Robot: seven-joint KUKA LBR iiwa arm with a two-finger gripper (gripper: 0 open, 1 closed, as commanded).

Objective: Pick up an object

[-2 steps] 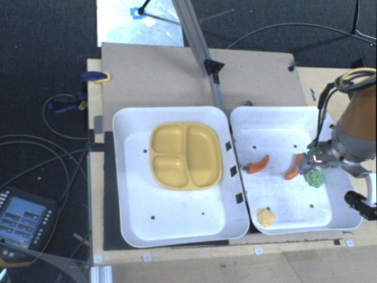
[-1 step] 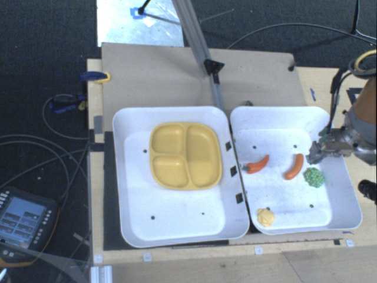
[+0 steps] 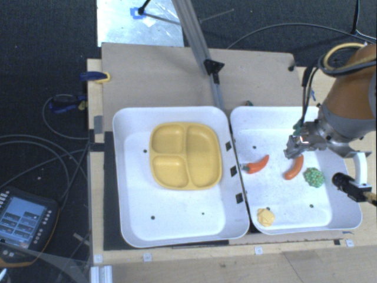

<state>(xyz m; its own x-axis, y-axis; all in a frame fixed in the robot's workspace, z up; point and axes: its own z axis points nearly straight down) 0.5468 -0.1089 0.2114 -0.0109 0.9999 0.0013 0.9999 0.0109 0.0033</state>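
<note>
The right bin (image 3: pixel 265 125) holds a few small toy foods. An orange sausage-shaped piece (image 3: pixel 293 168) lies near its middle right, beside a green broccoli-like lump (image 3: pixel 313 177). Left of them is a red chili pepper (image 3: pixel 256 164), and a yellow lump (image 3: pixel 265 217) sits near the front rim. My gripper (image 3: pixel 298 145) hangs low over the bin, just above the upper end of the orange piece. I cannot make out whether it touches the piece.
The left bin (image 3: pixel 135 208) carries a yellow divided plate (image 3: pixel 185 155). A grey pole (image 3: pixel 197 37) slants down to the gap between the bins. Cables and a handheld control pad (image 3: pixel 20 217) lie on the floor at left.
</note>
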